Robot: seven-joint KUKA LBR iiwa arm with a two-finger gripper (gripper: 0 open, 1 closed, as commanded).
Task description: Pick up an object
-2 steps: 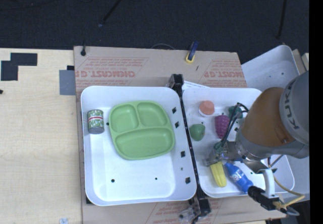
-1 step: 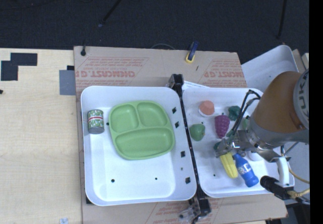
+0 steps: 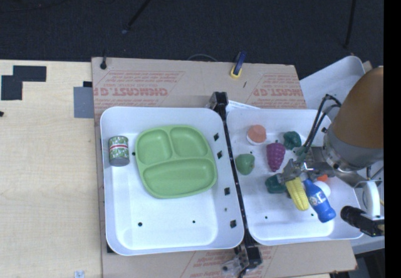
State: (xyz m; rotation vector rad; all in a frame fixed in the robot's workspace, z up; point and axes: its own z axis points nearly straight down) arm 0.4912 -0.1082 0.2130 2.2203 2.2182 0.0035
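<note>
Camera view: arm (image 3: 360,123) enters from right, gripper (image 3: 299,169) low over right bin (image 3: 263,223), among toys. Finger state: cannot tell, wrist blocks view. Right bin holds yellow corn cob (image 3: 297,193), blue bottle (image 3: 319,201) touching corn, purple grape bunch (image 3: 276,155), green round fruit (image 3: 245,163), peach-coloured round piece (image 3: 256,134), dark teal pieces (image 3: 291,139) near gripper. Nothing visibly gripped. Left bin (image 3: 125,220) holds green divided plate (image 3: 175,161), small can (image 3: 118,150) just beside plate's left edge.
</note>
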